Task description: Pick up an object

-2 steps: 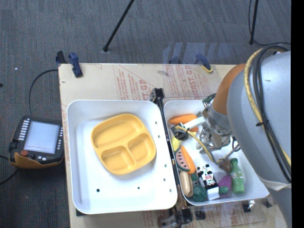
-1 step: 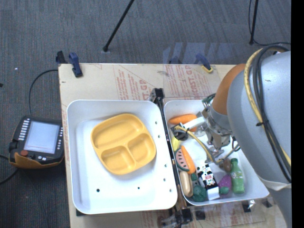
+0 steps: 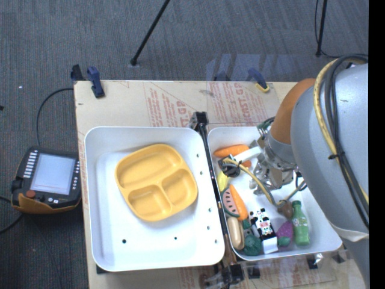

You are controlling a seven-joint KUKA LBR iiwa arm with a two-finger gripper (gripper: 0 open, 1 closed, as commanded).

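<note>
Right now the arm (image 3: 337, 137) comes in from the right, orange band above the wrist, with the end effector (image 3: 271, 182) down inside the right bin (image 3: 328, 236). Can't tell its state, wrist and cables block it. Nothing visibly between its tips.

Right bin contents: orange carrot-like piece (image 3: 231, 151) at the far left corner, yellow item (image 3: 225, 173) just nearer, watermelon slice (image 3: 231, 202) by the left wall, hot dog (image 3: 235, 232) nearer still. Cow figure (image 3: 262, 223), dark green lump (image 3: 252, 244), purple piece (image 3: 284, 232) and green bottle (image 3: 301, 221) cluster along the near edge.

Left bin (image 3: 96, 245) holds a yellow divided plate (image 3: 156, 180), lying flat. Teach pendant (image 3: 47, 179) sits on the floor, left of the surface (image 3: 150, 101).
</note>
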